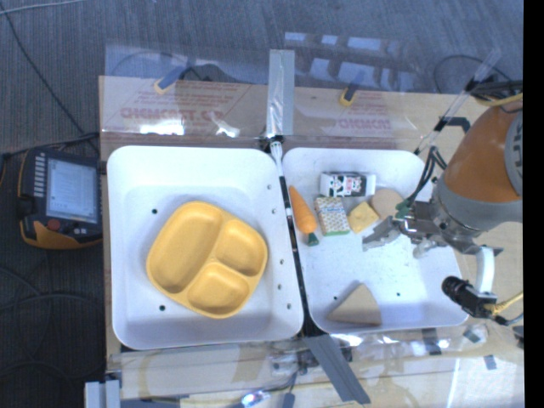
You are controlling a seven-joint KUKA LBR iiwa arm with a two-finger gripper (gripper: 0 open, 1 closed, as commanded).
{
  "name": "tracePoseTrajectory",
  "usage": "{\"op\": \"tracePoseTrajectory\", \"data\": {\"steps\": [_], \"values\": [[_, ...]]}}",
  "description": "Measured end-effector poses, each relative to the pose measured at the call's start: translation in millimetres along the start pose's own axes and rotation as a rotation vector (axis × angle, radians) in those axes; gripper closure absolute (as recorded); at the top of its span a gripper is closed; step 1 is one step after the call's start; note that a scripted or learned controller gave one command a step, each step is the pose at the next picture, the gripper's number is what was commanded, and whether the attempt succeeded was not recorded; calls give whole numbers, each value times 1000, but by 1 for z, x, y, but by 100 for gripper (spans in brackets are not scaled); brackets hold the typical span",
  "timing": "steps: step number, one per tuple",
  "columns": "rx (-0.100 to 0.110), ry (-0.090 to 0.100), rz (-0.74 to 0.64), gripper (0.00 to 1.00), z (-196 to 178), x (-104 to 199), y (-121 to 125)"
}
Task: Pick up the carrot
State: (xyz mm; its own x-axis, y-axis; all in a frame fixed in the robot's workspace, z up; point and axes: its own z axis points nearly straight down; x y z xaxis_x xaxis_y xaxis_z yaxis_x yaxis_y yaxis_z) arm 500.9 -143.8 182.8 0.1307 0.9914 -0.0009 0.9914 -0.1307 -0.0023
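Carrot (302,212): lying in the right bin (399,313), tight against that bin's left wall, just beside the divider where the two bins meet.
Carrot's axis: runs up and down the picture, slightly slanted, orange body at the far end, green stub at the near end.
Gripper (384,234): hanging over the right bin, well to the right of the carrot, with a green-patterned packet (332,215) and a yellow wedge (364,217) in between.
Gripper state: cannot tell, the tip is a grey tangle from here and nothing reads as pinched in it.
Direction of travel: my read is it has to slide left across the bin, past those small items, to get over the carrot.
Wrist alignment: I'd say it wants to close across the carrot's short width, and the wall leaves little room on that side.
Neighbours: small milk carton (347,184) just up-right of the carrot, tan triangular piece (357,307) down near the bin's front edge.
Left bin (127,228): yellow divided plate (208,257) sitting there, away from the action.
Hidden: the arm's bulk covers the right bin's right side.
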Motion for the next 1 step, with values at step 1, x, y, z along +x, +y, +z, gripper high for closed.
{"op": "tracePoseTrajectory", "data": {"steps": [1], "values": [[-3,1,64,0,90,45,-23]]}}
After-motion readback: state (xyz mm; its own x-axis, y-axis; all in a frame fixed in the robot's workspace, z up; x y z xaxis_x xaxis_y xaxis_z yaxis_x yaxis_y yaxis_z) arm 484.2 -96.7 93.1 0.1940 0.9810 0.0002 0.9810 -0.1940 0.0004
